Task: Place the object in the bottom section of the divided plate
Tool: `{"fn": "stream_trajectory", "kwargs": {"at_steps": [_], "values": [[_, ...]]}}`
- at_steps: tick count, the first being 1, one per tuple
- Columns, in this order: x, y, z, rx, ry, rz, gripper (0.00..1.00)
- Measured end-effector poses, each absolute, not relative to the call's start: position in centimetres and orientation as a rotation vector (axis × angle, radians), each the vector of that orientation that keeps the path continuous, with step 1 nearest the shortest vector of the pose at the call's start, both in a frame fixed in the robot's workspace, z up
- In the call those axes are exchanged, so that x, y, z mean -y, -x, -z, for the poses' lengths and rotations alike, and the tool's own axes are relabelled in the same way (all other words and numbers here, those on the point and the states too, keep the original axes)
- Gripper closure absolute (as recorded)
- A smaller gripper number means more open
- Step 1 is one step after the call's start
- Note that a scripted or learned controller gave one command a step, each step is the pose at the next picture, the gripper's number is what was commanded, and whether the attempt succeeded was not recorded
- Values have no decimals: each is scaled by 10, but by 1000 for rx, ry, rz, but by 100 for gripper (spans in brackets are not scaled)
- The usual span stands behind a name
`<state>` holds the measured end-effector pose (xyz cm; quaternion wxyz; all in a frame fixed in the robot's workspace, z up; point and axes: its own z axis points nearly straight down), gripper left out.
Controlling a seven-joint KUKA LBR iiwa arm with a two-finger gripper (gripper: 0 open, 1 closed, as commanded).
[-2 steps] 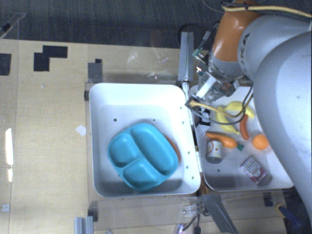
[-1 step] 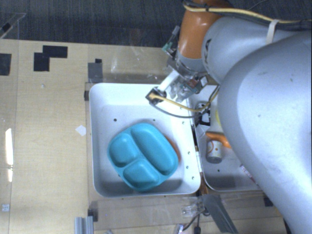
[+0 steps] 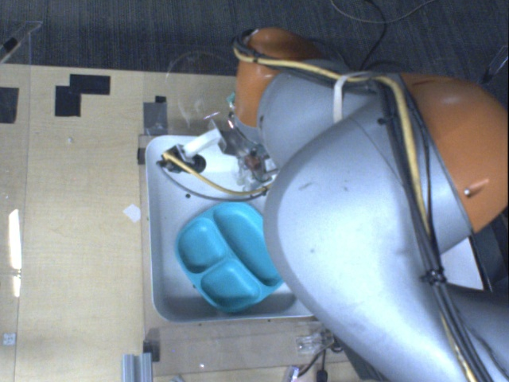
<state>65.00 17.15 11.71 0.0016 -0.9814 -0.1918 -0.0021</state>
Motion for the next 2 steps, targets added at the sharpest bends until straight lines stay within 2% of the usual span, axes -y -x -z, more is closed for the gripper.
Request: {"fn": "stream_trajectory", "kwargs": {"at_steps": [1,2], "values": [[-172,-652,-130,601,3077,15,100],[-230,-619,-123,441,3106,7,100]]}}
